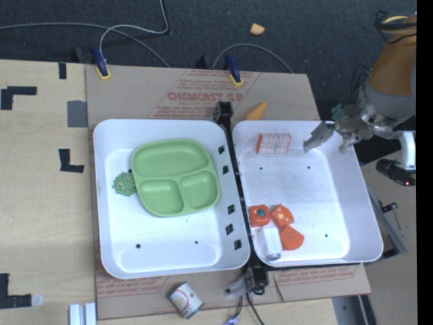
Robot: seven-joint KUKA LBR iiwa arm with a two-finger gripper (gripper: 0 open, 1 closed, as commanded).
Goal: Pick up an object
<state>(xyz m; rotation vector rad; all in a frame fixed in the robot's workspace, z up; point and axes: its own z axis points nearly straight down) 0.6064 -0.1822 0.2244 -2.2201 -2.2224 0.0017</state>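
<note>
The claw [331, 138] hangs spread and empty over the right bin's [352, 202] far corner, near a small box [272, 143].

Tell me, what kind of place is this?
Probably a robot lab's test bench. A robot arm reaches over two white bins, one holding a green divided plate, on clamped cardboard with cables running behind.

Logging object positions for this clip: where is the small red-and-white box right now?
The red-and-white box lies in the right bin, near its far edge, just left of the gripper.
</note>
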